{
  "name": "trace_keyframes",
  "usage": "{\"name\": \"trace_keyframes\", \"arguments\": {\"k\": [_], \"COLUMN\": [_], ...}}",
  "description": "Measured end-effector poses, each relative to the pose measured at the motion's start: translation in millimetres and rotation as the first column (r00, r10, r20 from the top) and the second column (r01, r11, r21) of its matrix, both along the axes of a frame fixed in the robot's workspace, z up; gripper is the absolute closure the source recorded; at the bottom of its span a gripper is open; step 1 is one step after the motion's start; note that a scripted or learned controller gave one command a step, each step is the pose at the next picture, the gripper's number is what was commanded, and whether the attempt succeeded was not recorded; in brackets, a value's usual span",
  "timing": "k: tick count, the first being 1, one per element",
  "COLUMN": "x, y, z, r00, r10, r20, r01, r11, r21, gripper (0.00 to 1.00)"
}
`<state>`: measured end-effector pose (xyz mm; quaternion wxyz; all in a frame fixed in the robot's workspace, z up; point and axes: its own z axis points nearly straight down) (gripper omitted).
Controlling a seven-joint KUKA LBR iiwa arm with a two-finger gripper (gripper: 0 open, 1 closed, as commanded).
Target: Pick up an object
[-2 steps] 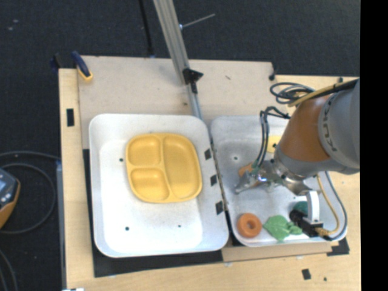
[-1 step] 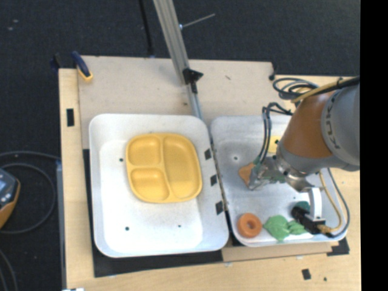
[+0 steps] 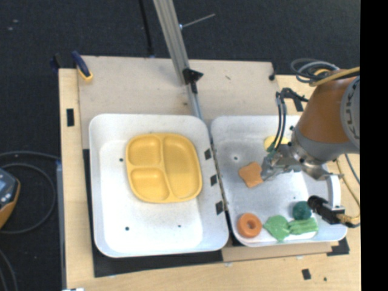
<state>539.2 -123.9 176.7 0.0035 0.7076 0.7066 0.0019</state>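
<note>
Grey arm [image 3: 350,111] with broad orange band [image 3: 324,111], black and yellow cables [image 3: 280,123] along its side, small dark metal gripper [image 3: 270,165] at the tip.

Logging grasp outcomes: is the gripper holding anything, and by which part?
Cannot be told. The gripper sits right beside the orange block in the right bin; no grip is visible.
</note>
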Motion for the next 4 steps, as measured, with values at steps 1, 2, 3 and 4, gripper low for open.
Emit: {"name": "trace_keyframes", "arguments": {"k": [1,2,3,4], "x": [2.7,4.2,9.7,-7.5], "y": [1.2,-0.1,51.5,105.0], "z": [43.9,89.8,86.6,84.7], "r00": [1.0,1.0,1.0,1.0], "r10": [0.004,0.005,0.009,0.009], "r20": [-0.001,-0.001,-0.006,-0.007], "r01": [-0.004,-0.005,-0.009,-0.009], "r11": [1.0,1.0,1.0,1.0], "r21": [0.0,0.0,0.003,0.003], "gripper": [1.0,1.0,1.0,1.0]}}
